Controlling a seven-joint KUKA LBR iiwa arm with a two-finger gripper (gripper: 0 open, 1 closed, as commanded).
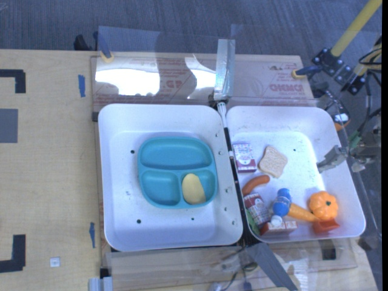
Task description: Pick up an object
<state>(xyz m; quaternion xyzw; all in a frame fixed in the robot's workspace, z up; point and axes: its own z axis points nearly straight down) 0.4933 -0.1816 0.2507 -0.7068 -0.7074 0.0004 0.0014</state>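
Observation:
The right white bin (303, 123) holds several small items. A red and white carton (244, 156) lies near its left wall, with a slice of bread (273, 161) beside it. Below them sits a reddish sausage (255, 183). Toward the front lie a blue bottle (280, 202), an orange carrot (301, 213), a second small carton (257, 211) and an orange pumpkin-like toy (322, 205) resting on a red piece (327, 225). In the left white bin (115, 162), a teal divided plate (173, 156) carries a yellow lemon-like object (193, 188) in its lower right compartment.
A grey metal bracket (332, 158) juts over the right bin's right rim. Cables and a yellow pole (357, 23) stand beyond the bench's right side. A clear plastic sheet (157, 71) and an upright divider (224, 68) stand behind the bins.

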